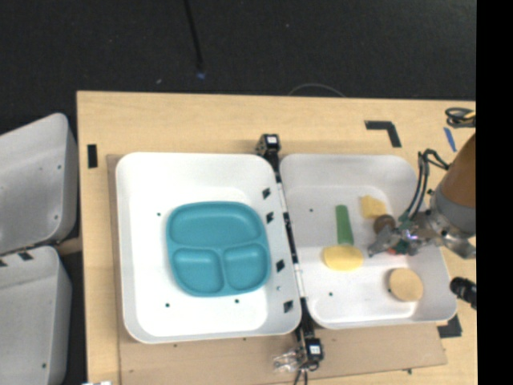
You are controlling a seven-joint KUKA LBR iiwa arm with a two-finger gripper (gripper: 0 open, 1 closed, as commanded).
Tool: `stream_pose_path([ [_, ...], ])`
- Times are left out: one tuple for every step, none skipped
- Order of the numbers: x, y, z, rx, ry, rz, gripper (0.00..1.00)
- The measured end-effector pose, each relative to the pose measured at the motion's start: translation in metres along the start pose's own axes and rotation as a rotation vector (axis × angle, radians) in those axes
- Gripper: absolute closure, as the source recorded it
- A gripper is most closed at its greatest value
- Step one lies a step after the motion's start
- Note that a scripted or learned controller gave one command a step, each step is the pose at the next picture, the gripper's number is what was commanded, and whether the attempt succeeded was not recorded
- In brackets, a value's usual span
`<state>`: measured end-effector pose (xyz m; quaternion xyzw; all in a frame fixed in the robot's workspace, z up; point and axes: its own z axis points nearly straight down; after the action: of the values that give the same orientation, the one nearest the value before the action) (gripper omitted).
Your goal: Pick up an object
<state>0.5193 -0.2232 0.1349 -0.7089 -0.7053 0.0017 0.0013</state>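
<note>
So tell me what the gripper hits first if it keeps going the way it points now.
The gripper points toward the view's left, low over the right bin. First in that line looks like the yellow oval piece, with the green stick just beside the path. Depth is unclear, so it might pass above both.

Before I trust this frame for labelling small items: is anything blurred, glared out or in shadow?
In the camera view, lighting is even and soft, with no hard shadows; the white bins look bright but keep their edges; the end effector is smeared and low in detail, so its fingers are unreadable; the green stick and yellow lump stay distinct.
</note>
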Motion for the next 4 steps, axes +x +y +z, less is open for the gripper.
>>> stream_pose_path([
  [-0.001, 0.000, 0.036, -0.003, -0.002, 0.000, 0.00],
  [-0.002, 0.001, 0.023, -0.009, -0.002, 0.005, 1.00],
  [0.004, 0.008, -0.027, -0.011, -0.001, -0.009, 1.00],
  [0.000, 0.011, -0.071, -0.010, -0.002, -0.010, 1.00],
])
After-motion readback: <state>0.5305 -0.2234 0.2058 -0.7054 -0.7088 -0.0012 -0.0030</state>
